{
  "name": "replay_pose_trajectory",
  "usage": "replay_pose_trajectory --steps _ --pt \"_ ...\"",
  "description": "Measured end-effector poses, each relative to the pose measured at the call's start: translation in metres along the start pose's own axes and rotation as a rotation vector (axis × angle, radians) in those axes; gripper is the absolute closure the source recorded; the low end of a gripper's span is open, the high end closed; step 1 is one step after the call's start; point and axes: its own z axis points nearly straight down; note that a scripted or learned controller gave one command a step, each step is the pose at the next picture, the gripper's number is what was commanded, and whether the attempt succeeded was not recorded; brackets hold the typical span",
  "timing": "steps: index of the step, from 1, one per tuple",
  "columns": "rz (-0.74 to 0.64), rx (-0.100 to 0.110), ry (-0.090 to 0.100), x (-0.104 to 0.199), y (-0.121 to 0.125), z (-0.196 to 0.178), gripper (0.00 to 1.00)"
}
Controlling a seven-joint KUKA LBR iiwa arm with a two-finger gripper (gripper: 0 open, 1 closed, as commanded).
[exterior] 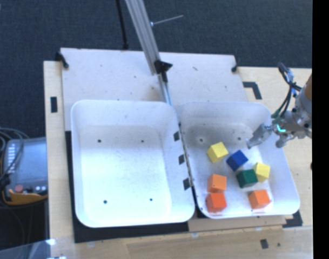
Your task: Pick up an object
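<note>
The gripper (268, 137) hangs with fingers apart, holding nothing, over the right bin (277, 198). Descend straight onto 1 isolated block, preferably the yellow cube (217, 151), clear of its neighbours.

No readable text, labels, brands or numbers anywhere. Blocks in the right bin (272, 115) are plain colour, no lettering. Black corner marks on the bench (250, 88) by its far right corner are shapes only, not characters. Grey device (26, 163) off the bench's left edge has small markings, too blurred to read.
</note>
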Motion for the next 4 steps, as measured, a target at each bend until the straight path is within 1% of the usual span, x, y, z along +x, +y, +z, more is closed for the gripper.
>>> replay_pose_trajectory --steps 1,2,3,4 --pt "0.001 -0.004 -0.001 0.0 0.001 -0.002 0.0" --pt "0.003 0.001 -0.002 -0.007 0.006 0.057 0.0" --pt "0.004 0.0 -0.002 -0.017 0.01 0.104 0.0" --pt "0.005 -0.002 -0.002 -0.016 0.012 0.166 0.0"
